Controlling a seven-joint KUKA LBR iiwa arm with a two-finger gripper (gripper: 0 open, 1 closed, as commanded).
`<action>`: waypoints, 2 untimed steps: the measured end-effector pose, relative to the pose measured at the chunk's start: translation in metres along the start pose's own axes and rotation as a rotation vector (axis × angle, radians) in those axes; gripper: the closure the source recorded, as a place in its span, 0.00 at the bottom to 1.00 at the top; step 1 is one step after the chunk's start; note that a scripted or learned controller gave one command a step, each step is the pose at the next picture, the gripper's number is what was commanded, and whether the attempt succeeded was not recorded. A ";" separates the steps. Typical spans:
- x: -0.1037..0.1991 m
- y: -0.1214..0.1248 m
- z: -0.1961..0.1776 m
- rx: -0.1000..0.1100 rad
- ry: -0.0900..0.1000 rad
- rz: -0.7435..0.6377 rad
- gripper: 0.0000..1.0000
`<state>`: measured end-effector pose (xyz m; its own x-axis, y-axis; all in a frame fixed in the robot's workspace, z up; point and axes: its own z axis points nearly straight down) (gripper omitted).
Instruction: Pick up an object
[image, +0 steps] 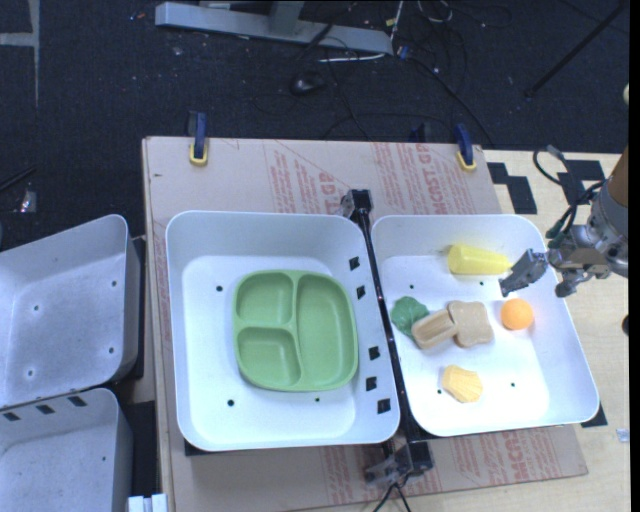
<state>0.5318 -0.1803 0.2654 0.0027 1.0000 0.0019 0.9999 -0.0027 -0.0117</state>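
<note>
While the tool hangs over the far right edge of the right bin, its two dark fingers stand spread apart with nothing between them. Just beside it on the bin floor lies the orange ball, the closest thing to take; it looks like a small, light, smooth plastic piece, and being round it would likely roll or squirt out unless the fingers close across its middle from straight above. At the far side of the bin lies a yellow piece, long and tapered, glossy, probably best pinched across its narrow width. Near the middle lie two tan bread-like blocks, matt and squarish, touching each other, with a green leafy lump just to their left. Nearer the front rests a pale yellow ridged shell shape, apart from the rest. The left bin holds a green compartment tray, stiff and shallow, with three hollows.
</note>
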 end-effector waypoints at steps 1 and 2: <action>0.001 0.002 -0.006 -0.011 -0.002 -0.003 0.00; 0.011 0.004 0.044 -0.007 -0.001 -0.003 0.00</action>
<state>0.5351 -0.1695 0.2209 -0.0001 1.0000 0.0014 1.0000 0.0001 -0.0050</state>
